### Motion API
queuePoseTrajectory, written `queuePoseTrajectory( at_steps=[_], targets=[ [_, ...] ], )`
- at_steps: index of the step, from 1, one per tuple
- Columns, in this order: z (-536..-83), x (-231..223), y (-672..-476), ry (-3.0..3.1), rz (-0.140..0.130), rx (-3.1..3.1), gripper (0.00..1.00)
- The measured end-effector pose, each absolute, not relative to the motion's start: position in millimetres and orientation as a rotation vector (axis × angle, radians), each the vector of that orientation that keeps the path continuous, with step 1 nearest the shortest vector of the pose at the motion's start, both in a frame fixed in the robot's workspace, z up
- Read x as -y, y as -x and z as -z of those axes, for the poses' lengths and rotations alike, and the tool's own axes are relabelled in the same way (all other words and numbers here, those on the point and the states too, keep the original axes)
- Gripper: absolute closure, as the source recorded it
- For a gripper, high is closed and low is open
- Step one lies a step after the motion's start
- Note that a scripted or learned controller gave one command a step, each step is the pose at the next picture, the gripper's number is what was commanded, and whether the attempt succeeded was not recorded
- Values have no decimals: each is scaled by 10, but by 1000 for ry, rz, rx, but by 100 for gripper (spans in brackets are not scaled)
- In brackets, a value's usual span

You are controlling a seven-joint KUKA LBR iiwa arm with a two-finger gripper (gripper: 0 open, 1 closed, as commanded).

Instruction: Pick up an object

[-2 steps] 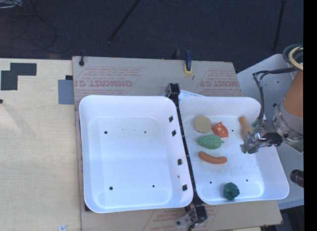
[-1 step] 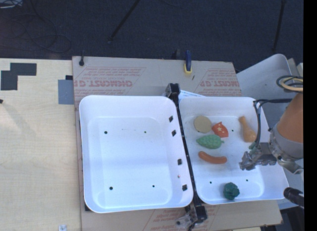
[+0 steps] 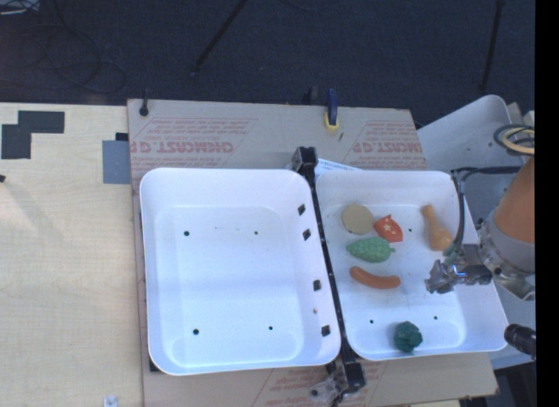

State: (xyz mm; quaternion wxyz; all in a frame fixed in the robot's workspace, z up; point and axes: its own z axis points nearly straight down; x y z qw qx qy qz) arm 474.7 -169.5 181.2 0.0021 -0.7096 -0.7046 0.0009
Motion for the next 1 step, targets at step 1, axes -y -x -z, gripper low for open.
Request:
queuePoseTrajectory(
  at_steps=[1],
  targets=[
    [-1906, 1704, -4746, 2230, -4, 2206, 100]
  ],
)
